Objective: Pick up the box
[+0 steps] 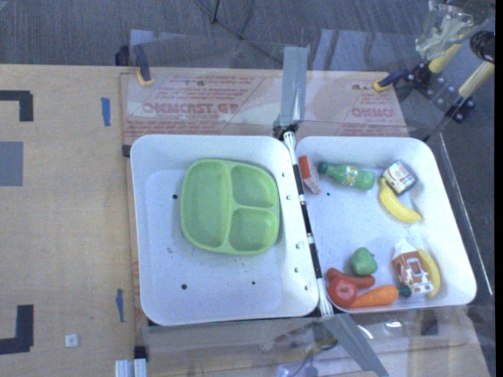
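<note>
An orange and white box lies in the right bin, near its front right corner, against a small banana. A smaller brown and white box sits at the back right of the same bin, touching a larger banana. My gripper is at the view's top right, beyond the bins' back edge and well away from both boxes. Nothing is visibly held in it.
The right bin also holds a green bottle, a green pepper, a tomato, a carrot and a small red and white packet. A green divided plate lies in the left bin.
</note>
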`<state>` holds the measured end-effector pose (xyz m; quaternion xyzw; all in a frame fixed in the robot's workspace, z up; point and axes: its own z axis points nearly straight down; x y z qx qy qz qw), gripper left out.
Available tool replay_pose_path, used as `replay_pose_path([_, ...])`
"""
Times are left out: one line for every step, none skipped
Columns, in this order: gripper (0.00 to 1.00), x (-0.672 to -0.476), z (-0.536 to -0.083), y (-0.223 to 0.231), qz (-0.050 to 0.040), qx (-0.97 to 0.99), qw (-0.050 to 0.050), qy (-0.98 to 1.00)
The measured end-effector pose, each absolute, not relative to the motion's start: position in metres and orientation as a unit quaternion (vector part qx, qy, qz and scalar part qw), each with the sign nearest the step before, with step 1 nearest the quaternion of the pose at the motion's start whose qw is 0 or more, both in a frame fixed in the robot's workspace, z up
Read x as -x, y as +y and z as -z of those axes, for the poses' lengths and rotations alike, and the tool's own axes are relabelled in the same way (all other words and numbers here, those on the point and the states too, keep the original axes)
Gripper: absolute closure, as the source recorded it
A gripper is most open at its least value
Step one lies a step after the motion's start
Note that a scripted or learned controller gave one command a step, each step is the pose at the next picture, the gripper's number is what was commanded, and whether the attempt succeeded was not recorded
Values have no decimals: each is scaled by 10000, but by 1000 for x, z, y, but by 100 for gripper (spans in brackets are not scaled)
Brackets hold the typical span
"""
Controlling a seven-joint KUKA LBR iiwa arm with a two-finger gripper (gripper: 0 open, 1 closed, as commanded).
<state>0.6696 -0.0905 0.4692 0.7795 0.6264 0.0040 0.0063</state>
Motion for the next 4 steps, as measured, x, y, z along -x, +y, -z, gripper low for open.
replay_pose_path([100, -670, -480, -90, -55, -7788, 84, 6272])
replay_pose_path([100, -633, -436, -111, 5, -7315, -3, 6818])
replay_pose_path([0, -633, -436, -111, 3, -7316, -2, 6817])
replay_pose_path([100, -634, -447, -111, -11, -7316, 20, 6817])
